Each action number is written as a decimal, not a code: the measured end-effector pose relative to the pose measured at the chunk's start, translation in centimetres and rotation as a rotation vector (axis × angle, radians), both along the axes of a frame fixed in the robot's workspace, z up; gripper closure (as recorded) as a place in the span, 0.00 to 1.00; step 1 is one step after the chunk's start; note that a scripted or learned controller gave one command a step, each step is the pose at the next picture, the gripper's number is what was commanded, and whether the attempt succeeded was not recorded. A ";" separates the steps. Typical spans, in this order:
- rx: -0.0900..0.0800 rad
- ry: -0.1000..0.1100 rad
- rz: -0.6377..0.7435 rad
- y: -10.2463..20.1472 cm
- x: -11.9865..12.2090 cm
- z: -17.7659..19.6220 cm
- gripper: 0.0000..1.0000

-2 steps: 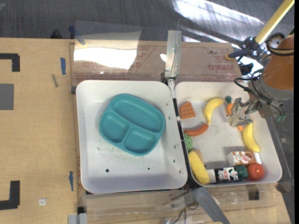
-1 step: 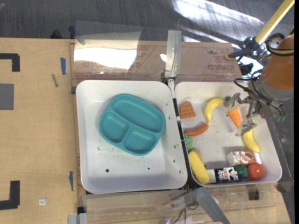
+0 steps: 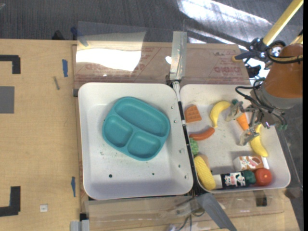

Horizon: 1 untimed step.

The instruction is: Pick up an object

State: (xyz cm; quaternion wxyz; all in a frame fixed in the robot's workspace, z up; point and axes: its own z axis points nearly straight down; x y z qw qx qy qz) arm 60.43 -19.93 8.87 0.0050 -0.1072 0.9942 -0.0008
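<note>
My gripper (image 3: 241, 124) reaches down into the right bin (image 3: 284, 177) from the right, under the orange wrist band. Its fingers stand apart, one finger (image 3: 235, 109) near the yellow banana (image 3: 219, 112) and the other farther front. A small orange carrot (image 3: 243, 120) lies between them; whether the fingers touch it I cannot tell. A second banana (image 3: 259, 146) lies just beside the front finger.
The right bin also holds an orange waffle (image 3: 192, 113), a red sausage (image 3: 202, 134), a corn cob (image 3: 204, 173), a dark bottle (image 3: 235, 180), a small carton (image 3: 249, 162) and a tomato (image 3: 263, 176). A teal divided plate (image 3: 136, 127) lies in the left bin (image 3: 91, 177).
</note>
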 end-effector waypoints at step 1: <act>-0.002 -0.016 0.000 0.0 0.5 1.5 1.00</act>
